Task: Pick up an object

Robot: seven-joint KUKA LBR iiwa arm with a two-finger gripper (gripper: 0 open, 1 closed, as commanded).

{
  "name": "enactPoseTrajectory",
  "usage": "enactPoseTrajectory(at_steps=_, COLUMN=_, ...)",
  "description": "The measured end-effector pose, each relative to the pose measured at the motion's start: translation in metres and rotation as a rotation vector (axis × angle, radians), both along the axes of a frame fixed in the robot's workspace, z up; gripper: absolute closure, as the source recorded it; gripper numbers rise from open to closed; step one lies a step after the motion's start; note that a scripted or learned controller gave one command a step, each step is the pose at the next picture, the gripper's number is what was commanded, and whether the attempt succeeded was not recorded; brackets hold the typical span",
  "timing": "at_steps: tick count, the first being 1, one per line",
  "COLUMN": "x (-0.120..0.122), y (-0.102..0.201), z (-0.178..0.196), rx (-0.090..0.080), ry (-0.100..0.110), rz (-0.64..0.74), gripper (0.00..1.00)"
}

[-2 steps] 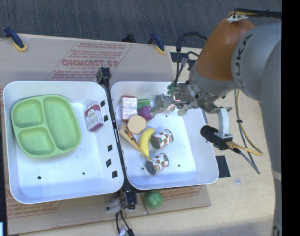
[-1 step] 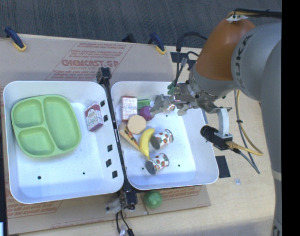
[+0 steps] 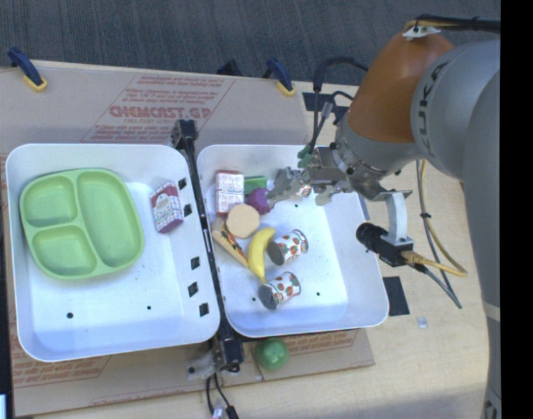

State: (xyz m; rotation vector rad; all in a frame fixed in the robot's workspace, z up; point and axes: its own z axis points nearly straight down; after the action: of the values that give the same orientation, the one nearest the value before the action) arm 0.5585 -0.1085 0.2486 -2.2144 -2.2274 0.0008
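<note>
End effector (image 3: pixel 294 184) hovers over right bin (image 3: pixel 358 299), nothing visibly held; finger spread unclear. Banana (image 3: pixel 260 250) lies apart: descend straight, close across its width.

Grey arm (image 3: pixel 462 103) enters from right, above right bin (image 3: pixel 362 295). Orange band (image 3: pixel 392 90) sits above wrist, over bin's far right corner. Wrist angled down and leftward toward bin's far edge. Gripper (image 3: pixel 288 184) low over bin's far part, pointing left. Metal fingers (image 3: pixel 282 182) blurred against clutter; whether spread or closed, cannot tell.
</note>
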Motion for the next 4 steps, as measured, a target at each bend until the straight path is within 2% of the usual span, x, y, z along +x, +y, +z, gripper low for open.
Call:
enactPoseTrajectory(at_steps=1, x=-0.010, y=0.010, z=-0.140, rx=0.001, ry=0.003, rz=-0.001, gripper=0.00)
enactPoseTrajectory(at_steps=2, x=-0.010, y=0.010, z=-0.130, rx=0.000, ry=0.005, rz=0.004, gripper=1.00)
enactPoseTrajectory(at_steps=3, x=-0.082, y=-0.018, z=-0.037, rx=0.000, ry=0.000, rz=-0.002, gripper=1.00)
enactPoseTrajectory(at_steps=4, x=-0.052, y=-0.061, z=-0.038, rx=0.000, ry=-0.001, rz=-0.002, gripper=1.00)
